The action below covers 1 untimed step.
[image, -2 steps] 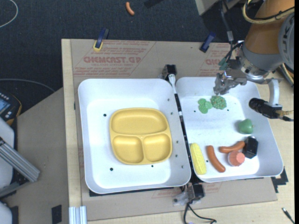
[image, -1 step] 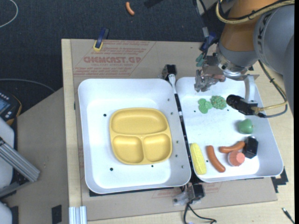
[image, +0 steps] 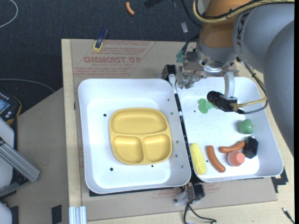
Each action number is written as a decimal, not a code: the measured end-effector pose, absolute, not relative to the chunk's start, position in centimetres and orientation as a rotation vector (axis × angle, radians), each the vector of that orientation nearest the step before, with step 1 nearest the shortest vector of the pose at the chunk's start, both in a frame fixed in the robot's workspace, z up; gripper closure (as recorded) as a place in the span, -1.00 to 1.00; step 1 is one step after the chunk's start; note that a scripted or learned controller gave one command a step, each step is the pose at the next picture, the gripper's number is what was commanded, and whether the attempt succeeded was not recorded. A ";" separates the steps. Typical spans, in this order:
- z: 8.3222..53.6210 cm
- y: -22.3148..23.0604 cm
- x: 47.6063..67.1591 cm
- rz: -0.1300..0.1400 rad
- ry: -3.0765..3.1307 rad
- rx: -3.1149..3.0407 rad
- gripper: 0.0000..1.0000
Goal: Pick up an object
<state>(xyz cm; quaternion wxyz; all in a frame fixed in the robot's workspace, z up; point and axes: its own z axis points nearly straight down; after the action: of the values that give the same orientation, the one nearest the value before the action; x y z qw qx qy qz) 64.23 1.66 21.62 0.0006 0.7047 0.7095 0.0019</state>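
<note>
From my screen the scene is bright and evenly lit from overhead. The two white bins [image: 93, 125] come close to washing out, though their rims stay readable. Shadows are soft and short: a faint one lies inside the left bin around the yellow tray [image: 140, 135]. The arm [image: 266, 36] near the lens is large and soft in focus at the right. The dark floor [image: 46, 13] holds little detail. The picture is slightly grainy, with small items a bit fuzzy.
</note>
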 end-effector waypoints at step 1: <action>21.5 0.7 64.0 -0.001 2.221 2.222 1.00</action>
<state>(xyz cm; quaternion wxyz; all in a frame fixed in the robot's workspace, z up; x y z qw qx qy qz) 64.05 0.69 21.49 0.0001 0.7072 0.7070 -0.0003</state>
